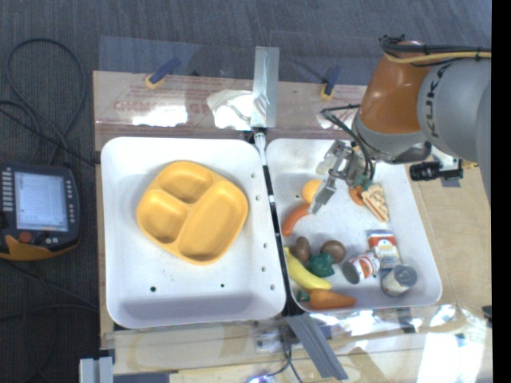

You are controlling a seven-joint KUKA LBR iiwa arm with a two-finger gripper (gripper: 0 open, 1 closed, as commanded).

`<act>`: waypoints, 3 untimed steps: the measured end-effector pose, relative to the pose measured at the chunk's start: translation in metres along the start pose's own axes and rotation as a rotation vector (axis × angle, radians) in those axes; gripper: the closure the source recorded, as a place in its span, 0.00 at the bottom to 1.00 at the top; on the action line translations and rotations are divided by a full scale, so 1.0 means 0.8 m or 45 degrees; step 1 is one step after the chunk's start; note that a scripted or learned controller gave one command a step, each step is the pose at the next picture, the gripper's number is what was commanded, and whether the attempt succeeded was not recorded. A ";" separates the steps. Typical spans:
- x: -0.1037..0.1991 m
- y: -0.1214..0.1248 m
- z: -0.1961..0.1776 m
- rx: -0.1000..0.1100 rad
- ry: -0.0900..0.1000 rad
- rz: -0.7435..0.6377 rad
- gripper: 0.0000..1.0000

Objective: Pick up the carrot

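The carrot (294,217) lies tilted at the left edge of the right bin (427,250), near the frame's centre, just beside the divider. The end effector (323,194) hangs just above and right of it, fingers spread with nothing between them, one tip near the carrot's upper end. A yellow fruit (311,190) sits touching or nearly touching the fingers. The risk, I judge: closing here could catch the fruit instead, or nudge the carrot against the wall. The yellow tray (192,211) fills the left bin.
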State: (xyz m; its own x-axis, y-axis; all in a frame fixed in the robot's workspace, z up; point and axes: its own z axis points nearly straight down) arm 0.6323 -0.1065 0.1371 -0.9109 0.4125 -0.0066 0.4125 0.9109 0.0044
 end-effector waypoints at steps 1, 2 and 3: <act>0.006 0.012 0.058 0.003 -0.007 0.115 0.00; -0.007 -0.010 0.057 0.003 -0.005 -0.311 0.00; -0.004 0.016 0.058 0.001 -0.009 0.016 0.00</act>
State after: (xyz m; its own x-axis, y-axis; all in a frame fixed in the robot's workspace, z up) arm 0.6407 -0.0962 0.0907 -0.9056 0.4240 -0.0133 0.4240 0.9057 0.0034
